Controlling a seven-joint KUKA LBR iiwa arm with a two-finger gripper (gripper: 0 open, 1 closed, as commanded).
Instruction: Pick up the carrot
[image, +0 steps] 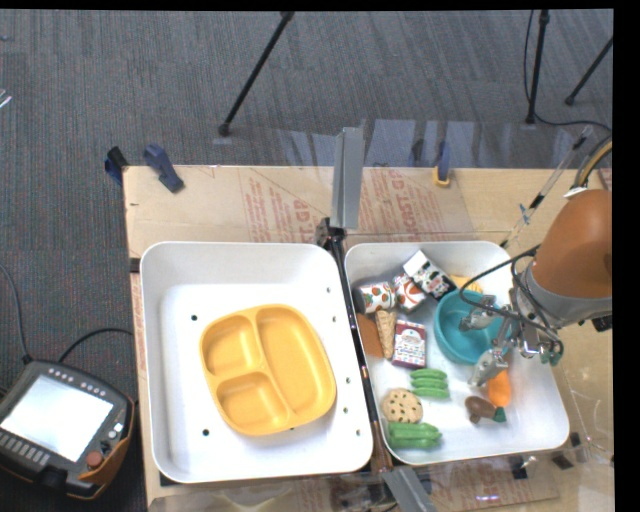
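Camera view: carrot (499, 388) near right bin's (556, 425) right wall.

light: bright, even overhead | shadows: soft, faint | glare: mild on white bins (160, 300) | focus: slightly soft, grainy

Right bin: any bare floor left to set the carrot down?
Barely. The right bin is crowded; one bare strip lies along its front-right corner, right of the carrot. The left bin has bare floor all around the yellow tray.

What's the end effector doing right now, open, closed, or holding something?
End effector: down at the carrot in the right bin; open or closed cannot be told.
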